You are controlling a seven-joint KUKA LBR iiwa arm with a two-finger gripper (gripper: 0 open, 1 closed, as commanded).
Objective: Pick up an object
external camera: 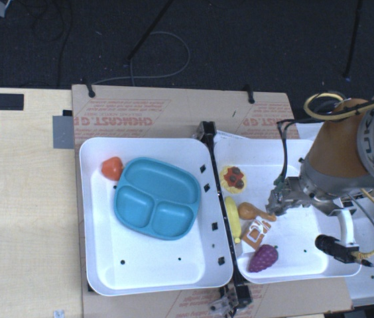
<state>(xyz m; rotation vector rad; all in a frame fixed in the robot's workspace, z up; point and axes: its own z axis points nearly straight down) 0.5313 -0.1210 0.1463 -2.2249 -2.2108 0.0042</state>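
My gripper (pixel 278 203) hangs low over the middle of the right bin (pixel 293 152), just right of a brown drumstick-shaped toy (pixel 250 211). Nothing shows between its fingers from this angle. Below the drumstick lies an orange-and-white waffle-like piece (pixel 256 232), and a purple grape bunch (pixel 264 258) rests near the bin's front wall. A yellow banana (pixel 232 218) lies along the bin's left wall, and a small round yellow tart with red berries (pixel 233 178) sits above it. The grey arm with its orange band (pixel 336 148) comes in from the right.
The left bin (pixel 101 244) holds a blue divided plate (pixel 157 198) and an orange-red fruit (pixel 112 168) at its upper left corner. A black divider (pixel 217 197) runs between the bins. Cardboard lies under both bins, on a pale wooden bench.
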